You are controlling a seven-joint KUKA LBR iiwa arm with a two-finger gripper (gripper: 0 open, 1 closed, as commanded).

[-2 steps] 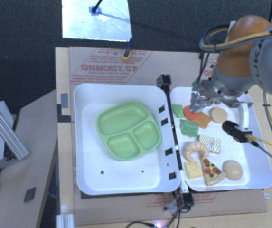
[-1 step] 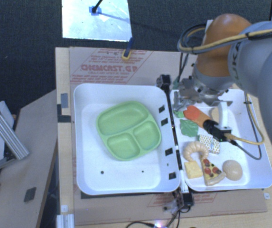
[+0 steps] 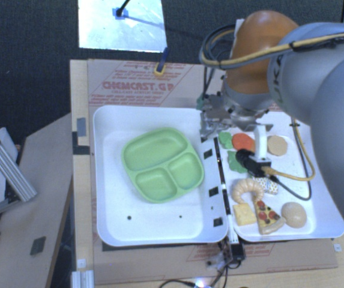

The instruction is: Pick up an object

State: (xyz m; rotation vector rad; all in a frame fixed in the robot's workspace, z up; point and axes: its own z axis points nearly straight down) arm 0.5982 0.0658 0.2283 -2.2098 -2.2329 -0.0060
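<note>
arm: grey iiwa [image 3: 316, 83] comes in from the right, orange band [image 3: 262, 47] above wrist, leaning over the back of the right bin [image 3: 325, 212].
gripper: gripper [image 3: 215, 126] sits low at the right bin's back-left corner, near the divider betw. bins. Jaws: can't tell, hidden under wrist hardware. No obj visibly betw. them.
pick targets: all in right bin, clustered so one reach covers them. Green leaf piece [image 3: 226, 140] just beside gripper, orange-red piece [image 3: 242, 141] next to it, round tan cookie [image 3: 277, 145] further right.
front group: shrimp-like toy [image 3: 247, 188], cheese cube [image 3: 244, 213], pizza slice [image 3: 268, 216], tan bun [image 3: 294, 214]; near bin's front, well apart from gripper.
left bin: left bin [image 3: 108, 191] holds green divided tray [image 3: 161, 164], prob. drop side.
cable: yellow cable [image 3: 292, 176] trails over right bin; snag risk, my guess.
stage: looks like descent on leaf piece, grasp not confirmed.
</note>
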